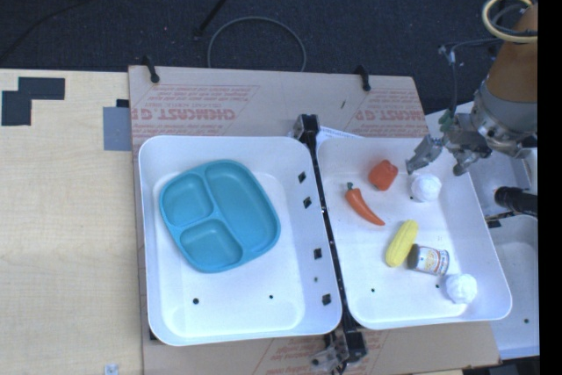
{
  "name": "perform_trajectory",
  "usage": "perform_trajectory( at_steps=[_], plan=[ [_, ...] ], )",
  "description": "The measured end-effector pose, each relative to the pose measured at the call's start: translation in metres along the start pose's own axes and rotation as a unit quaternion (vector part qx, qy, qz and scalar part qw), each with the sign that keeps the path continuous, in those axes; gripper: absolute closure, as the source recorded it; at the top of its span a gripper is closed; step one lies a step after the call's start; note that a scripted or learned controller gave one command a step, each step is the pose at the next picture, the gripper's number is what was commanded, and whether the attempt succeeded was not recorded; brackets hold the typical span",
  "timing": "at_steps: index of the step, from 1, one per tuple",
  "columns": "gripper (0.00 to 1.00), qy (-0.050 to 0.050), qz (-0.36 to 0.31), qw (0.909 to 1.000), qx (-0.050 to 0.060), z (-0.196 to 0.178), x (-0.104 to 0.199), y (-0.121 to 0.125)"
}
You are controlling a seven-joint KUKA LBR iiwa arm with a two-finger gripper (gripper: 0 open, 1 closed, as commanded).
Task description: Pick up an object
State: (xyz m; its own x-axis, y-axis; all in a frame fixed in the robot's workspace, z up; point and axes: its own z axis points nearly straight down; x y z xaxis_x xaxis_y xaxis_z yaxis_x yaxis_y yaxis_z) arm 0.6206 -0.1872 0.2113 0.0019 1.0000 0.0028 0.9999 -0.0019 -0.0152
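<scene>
The right bin (492, 250) holds a red pepper (382, 175), an orange chili (363, 205), a yellow corn cob (401, 242), a small jar (428, 259) lying on its side, and two white balls (426, 187) (460, 286). My gripper (442, 159) hangs over the bin's far right corner, just above and beyond the upper white ball. Its two fingers (421, 157) are spread open with nothing between them. The red pepper lies to the left of the gripper.
The left bin (176, 312) holds a blue divided plate (218, 213). A black divider (320, 233) with clips runs between the bins. Both bins rest on cardboard (263, 105), with a wooden bench (61, 224) to the left.
</scene>
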Motion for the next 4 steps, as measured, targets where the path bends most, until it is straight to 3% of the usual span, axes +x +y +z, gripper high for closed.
perform_trajectory(
  at_steps=[1,3,4],
  plan=[
    [0.00,-0.001,-0.001,1.0000,-0.007,-0.009,0.000,0.003],
    [0.00,0.000,-0.001,1.0000,-0.004,0.099,0.008,-0.011],
    [0.00,-0.001,-0.001,1.0000,-0.005,0.126,0.010,-0.011]
  ],
)
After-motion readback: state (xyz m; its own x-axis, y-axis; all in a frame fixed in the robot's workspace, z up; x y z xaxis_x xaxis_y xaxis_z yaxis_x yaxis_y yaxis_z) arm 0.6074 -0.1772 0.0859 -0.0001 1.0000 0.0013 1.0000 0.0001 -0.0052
